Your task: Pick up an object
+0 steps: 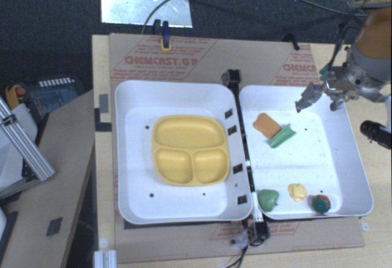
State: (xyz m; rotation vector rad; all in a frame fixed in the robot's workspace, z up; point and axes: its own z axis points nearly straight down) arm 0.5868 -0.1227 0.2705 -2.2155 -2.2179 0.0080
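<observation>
A cardboard-topped bench (202,55) bears two white bins. Above the right bin's (343,156) far rim hangs the gripper (323,98), fingers spread, empty. In that bin: orange piece (266,124) touching green block (281,137) mid-bin; green (267,199), yellow (297,191), teal-orange (320,203) bits along its near wall. Left of it, a yellow tray (188,150).

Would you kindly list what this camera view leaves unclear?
- Gripper: blurred at the right bin's far edge; whether anything sits in the jaws is unreadable.
- Arm: cut off by the right edge.
- Small round piece: too small to identify.
- Orange piece: partly overlapped by the green piece.
</observation>
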